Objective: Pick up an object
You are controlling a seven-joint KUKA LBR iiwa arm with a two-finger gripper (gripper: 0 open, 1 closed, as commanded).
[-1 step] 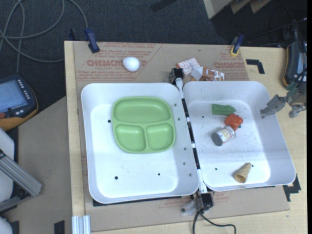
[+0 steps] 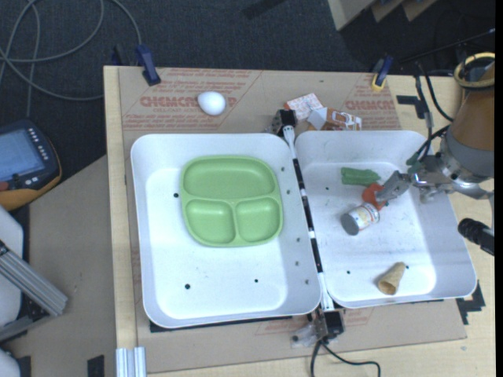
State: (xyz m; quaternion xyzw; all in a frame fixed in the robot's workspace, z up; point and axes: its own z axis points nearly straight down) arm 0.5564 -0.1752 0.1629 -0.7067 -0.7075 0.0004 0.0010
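In the right bin [image 2: 440, 246] lie a green block [image 2: 359, 176], a small grey-capped jar with a red and white label [image 2: 360, 216], and a tan cone [image 2: 391, 276] near the front wall. A small orange-red piece [image 2: 372, 195] sits just above the jar. My gripper [image 2: 392, 187] reaches in from the right, low over the bin, its tip right beside the orange-red piece and just right of the green block. The arm's orange band [image 2: 474, 120] stands above the bin's right rim.
The left bin [image 2: 157, 242] holds a green three-part plate [image 2: 232, 200]. A white egg [image 2: 211, 102] rests on the board behind it. Crumpled wrappers [image 2: 318, 115] lie behind the right bin. Blue clamps [image 2: 146, 64] grip the board's back edge.
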